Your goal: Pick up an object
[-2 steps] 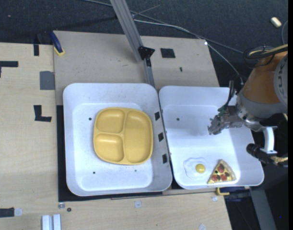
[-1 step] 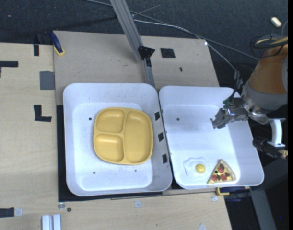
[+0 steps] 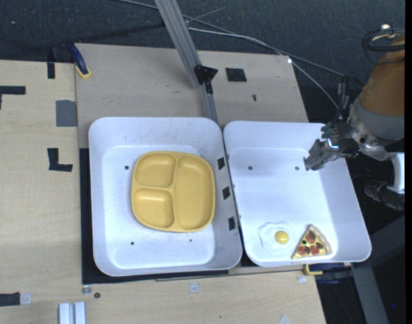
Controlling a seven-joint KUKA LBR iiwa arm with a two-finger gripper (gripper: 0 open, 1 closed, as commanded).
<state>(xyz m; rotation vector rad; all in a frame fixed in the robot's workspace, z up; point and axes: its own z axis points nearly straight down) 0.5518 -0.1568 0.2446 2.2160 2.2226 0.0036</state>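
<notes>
Two bins sit side by side on the tabletop, and the left bin holds a divided plate lying flat near its middle. Over in the right bin, a fried egg and a pizza slice lie just beside each other at the near edge, egg to the left. The claw hangs over that bin's far right corner, well apart from both.

A pale wooden tabletop spreads beneath even light, marked with black tape patches. Beyond its far edge lies dark carpeted floor, crossed by thin cables and a slanting grey metal bar.
</notes>
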